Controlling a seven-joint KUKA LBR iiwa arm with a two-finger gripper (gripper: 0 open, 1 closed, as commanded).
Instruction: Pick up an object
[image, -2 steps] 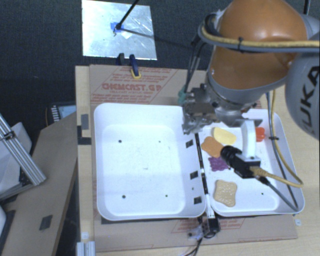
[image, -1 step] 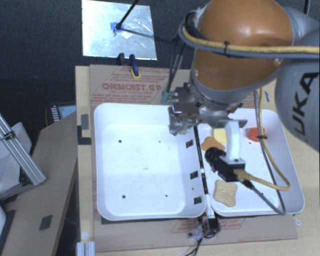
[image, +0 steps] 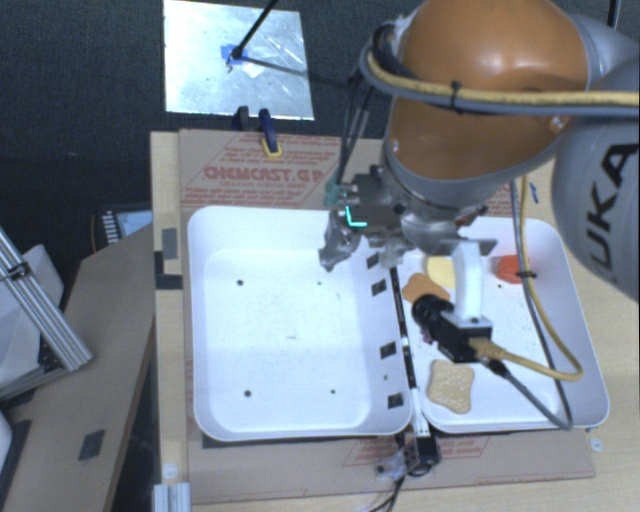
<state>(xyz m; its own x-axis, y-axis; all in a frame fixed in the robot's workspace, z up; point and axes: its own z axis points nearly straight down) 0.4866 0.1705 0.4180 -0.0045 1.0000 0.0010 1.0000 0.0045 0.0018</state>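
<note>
A dark, carpet-like floor (image: 80, 100) surrounds the tabletop (image: 120, 330), which is pale brown. A shiny silver sheet (image: 200, 70) lies on the floor at the top. A printed cardboard sheet (image: 250, 165) covers the tabletop. Aluminium framing (image: 40, 310) stands at left.

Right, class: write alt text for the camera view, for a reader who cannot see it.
A grey and orange robot arm reaches over two white bins, its gripper above the left bin. The right bin holds a tan toast-shaped piece, an orange piece, a yellow one and a red one.
</note>
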